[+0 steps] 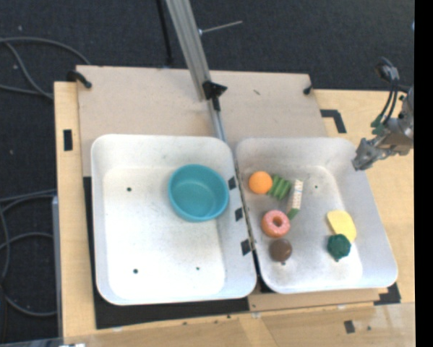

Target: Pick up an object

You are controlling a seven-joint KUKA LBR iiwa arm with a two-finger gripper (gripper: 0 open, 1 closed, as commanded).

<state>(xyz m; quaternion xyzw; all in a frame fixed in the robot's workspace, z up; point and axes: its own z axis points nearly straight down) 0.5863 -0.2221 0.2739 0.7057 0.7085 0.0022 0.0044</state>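
Objects for picking lay clustered in the right-hand shallow white plastic bin [361, 194], which we took as our landmark. Toward that bin's left wall we saw a round orange ball [259, 182], and just beside it a green ribbed piece [280, 187] touching a pale speckled block [298, 192]. Nearer the bin's front sat a pink ring-shaped doughnut toy [276, 223] with a dark brown rounded lump [280, 250] just below it. Toward the bin's right wall a yellow rounded piece [341, 223] touched a dark green knobbly piece [339, 247].

Left of that bin, the second white bin [115, 194] held a teal plastic bowl [198, 192] alone. We judged the toys were gathered in one bin so that a pick could draw from it.

The grey gripper [366, 157] hung over the landmark bin's far right corner, apart from every toy and holding nothing. We could not tell how wide it stood, as it was too small and blurred. We judged the pick not yet begun; the yellow piece lay nearest it. Both bins rested on the tan tabletop [288, 331].
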